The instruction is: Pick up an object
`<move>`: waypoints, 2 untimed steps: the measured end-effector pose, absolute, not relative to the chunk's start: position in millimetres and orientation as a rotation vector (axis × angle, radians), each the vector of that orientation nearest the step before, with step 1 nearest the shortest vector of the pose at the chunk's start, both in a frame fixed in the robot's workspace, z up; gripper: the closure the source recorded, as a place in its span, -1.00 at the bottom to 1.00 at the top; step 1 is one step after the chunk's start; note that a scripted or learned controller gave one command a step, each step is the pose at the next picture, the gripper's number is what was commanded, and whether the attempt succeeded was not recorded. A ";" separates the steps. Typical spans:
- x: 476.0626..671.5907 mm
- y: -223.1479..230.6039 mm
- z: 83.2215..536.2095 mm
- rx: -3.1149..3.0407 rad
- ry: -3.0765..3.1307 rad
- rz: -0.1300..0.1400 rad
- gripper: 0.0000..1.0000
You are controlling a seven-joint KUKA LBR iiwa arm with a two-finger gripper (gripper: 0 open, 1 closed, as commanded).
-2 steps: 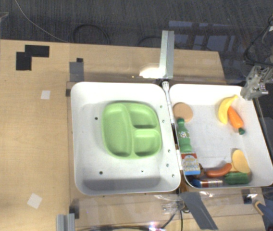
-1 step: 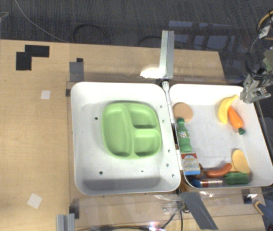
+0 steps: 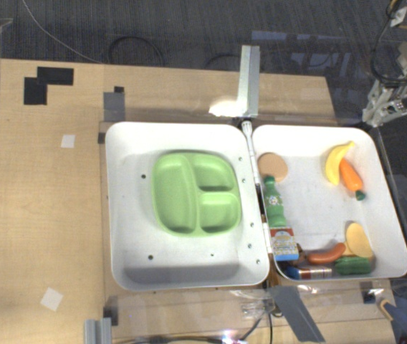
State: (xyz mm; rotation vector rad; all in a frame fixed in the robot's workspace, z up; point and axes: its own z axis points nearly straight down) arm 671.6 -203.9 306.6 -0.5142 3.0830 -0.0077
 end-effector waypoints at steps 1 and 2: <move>673.7 -203.0 321.0 -0.513 3.071 -0.012 1.00; 676.1 -201.8 336.2 -0.512 3.057 -0.017 1.00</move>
